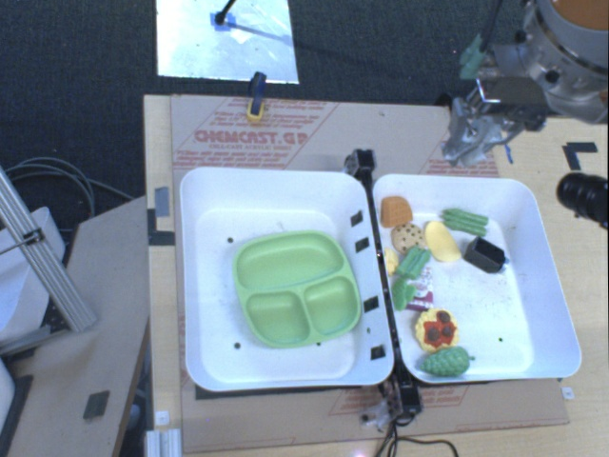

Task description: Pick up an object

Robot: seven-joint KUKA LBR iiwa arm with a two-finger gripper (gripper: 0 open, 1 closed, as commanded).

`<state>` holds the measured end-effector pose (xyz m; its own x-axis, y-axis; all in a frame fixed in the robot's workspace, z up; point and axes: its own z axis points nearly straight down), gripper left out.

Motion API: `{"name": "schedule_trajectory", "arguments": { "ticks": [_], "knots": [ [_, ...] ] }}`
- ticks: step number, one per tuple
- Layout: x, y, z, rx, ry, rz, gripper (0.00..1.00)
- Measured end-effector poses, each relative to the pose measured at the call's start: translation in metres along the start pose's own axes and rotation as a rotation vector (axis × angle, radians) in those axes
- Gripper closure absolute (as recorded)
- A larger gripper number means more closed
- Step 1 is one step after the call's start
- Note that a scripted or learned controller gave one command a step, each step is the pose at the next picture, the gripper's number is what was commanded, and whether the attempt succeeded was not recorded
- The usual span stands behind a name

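The gripper (473,139) hung above the tabletop just beyond the right bin's (550,284) far edge; whether its fingers were spread or pressed together was unclear. A clean pick probably meant descending on the black block (483,253), which lay slightly apart from the crowded toy food.

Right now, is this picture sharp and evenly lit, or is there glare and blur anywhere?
In the camera view, the green tray and toy foods are fairly crisp under soft, even light with faint shadows; the shiny sheet at the top glares pale blue-white; the claw and arm at upper right look slightly soft, and the black block loses detail.
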<state>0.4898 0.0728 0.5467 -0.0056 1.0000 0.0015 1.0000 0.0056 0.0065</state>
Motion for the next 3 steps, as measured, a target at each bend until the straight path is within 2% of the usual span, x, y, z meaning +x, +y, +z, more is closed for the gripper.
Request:
{"name": "schedule_trajectory", "arguments": {
  "ticks": [1,2,3],
  "knots": [
    [0.0,0.0,-0.011,-0.003,0.0,-0.003,1.0],
    [0.105,0.005,0.014,0.008,0.001,-0.008,1.0],
    [0.099,0.005,0.012,0.005,0.0,0.003,0.0]
  ]
}}
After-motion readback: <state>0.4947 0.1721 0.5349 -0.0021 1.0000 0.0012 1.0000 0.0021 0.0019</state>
